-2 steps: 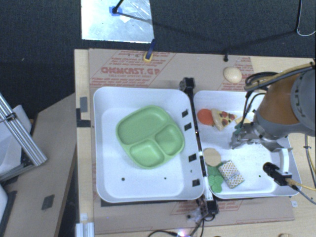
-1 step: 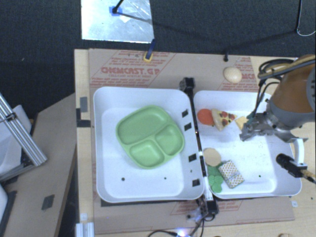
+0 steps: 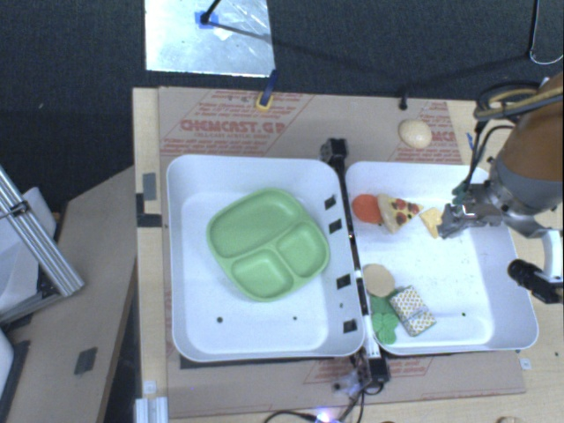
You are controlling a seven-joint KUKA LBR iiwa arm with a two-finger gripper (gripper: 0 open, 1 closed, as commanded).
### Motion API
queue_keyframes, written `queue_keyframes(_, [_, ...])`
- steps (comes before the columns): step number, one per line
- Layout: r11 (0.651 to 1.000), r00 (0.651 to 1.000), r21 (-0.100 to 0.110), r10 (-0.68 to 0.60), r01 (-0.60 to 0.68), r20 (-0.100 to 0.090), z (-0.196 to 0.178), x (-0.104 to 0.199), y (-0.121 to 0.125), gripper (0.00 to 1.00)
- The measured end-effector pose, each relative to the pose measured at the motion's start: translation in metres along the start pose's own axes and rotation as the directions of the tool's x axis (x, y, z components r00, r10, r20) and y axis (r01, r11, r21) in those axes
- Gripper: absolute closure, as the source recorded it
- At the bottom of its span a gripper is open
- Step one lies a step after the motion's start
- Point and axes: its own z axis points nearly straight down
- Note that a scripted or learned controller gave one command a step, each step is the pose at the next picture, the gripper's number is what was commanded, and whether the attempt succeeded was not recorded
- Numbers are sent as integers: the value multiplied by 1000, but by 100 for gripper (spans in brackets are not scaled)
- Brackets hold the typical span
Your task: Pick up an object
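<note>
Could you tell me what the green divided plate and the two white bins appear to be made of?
Green plate: probably moulded plastic, matte, with an even colour and soft rounded compartment ridges. White bins: likely thin formed plastic, smooth and slightly glossy, with rounded corners and rims.

The arm [image 3: 531, 170] is a thick, rounded body, grey at its lower end with a broad orange band [image 3: 535, 144] above that. Thin cables [image 3: 504, 104], some dark and some yellowish, loop over the top of the orange part and run down its left side. The gripper [image 3: 449, 219] is a small metallic grey block with darker parts. Just behind it, lower down, a black stubby piece [image 3: 531, 279] juts from a pale grey housing.
</note>
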Motion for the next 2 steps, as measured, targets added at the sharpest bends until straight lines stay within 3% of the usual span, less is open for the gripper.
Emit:
queue_keyframes(1, [1000,1000,3,1,-1,0,-18,0,1,100])
queue_keyframes(2, [1000,1000,2,-5,5,-2,-29,43,35,100])
